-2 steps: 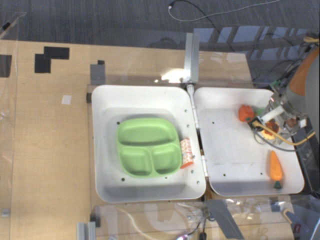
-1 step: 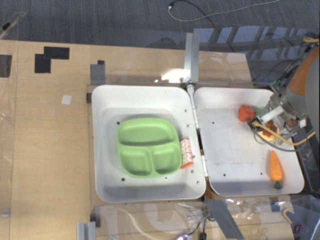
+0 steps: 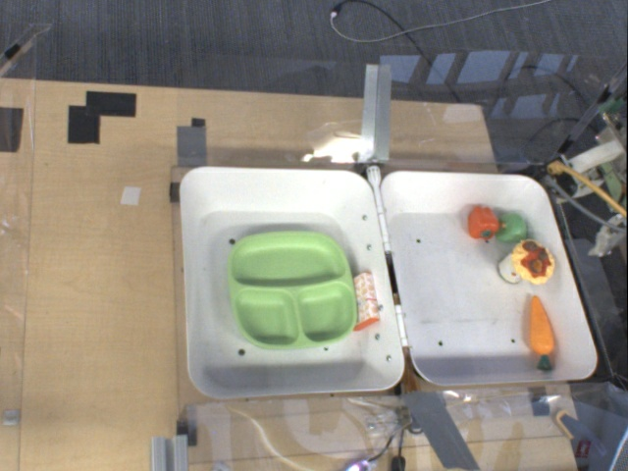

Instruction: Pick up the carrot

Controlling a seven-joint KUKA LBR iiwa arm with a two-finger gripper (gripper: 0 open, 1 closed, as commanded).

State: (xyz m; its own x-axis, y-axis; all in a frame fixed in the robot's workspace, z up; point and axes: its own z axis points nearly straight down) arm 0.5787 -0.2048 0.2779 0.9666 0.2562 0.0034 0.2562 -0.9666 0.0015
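Since carrot (image 3: pixel 541 328) lies lengthwise against right wall of right bin (image 3: pixel 461 292), green stem end toward near corner, we judge best approach from above, jaws closing across tapered body, clear of wall. Gripper state: we cannot tell. Carrot smooth, orange, likely plastic. Nearby: lumpy pizza slice (image 3: pixel 532 261), glossy red-and-green pepper (image 3: pixel 496 225). Left bin (image 3: pixel 206 263) holds matte green divided plate (image 3: pixel 290 287), small packet (image 3: pixel 366 299) beside it.

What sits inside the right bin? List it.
Right bin holds a carrot, a red-and-green vegetable and a round yellow piece. Anything under them stays hidden.
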